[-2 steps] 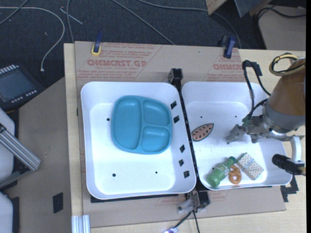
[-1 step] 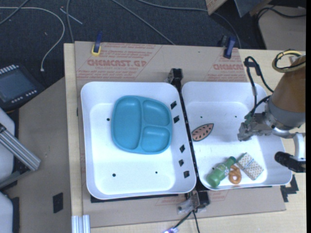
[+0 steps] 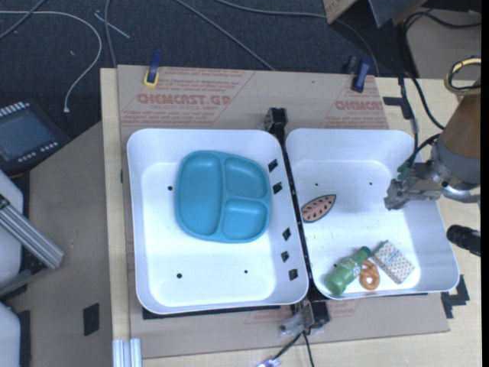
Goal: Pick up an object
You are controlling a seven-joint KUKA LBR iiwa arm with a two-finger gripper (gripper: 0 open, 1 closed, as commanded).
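The gripper was noted over the right bin, near its right wall, approx. mid-depth; nothing was seen held by it. How far open it stood could not be told from the camera view.

Candidate objs. were logged in the same bin. A cluster was found at the bin's near edge: a green bottle, a pretzel touching it, and a checkered packet just beside. This cluster lay toward the camera from the gripper and slightly to view-left. The bottle's long axis was seen running diagonally, cap end up toward view-right. A brown leaf-shaped item was recorded apart, to view-left of the gripper at approx. the same depth, long axis near horizontal.

A blue divided plate was noted in the left bin, well apart.

Judgement: the packet was the nearest obj.; the leaf item was the least crowded.
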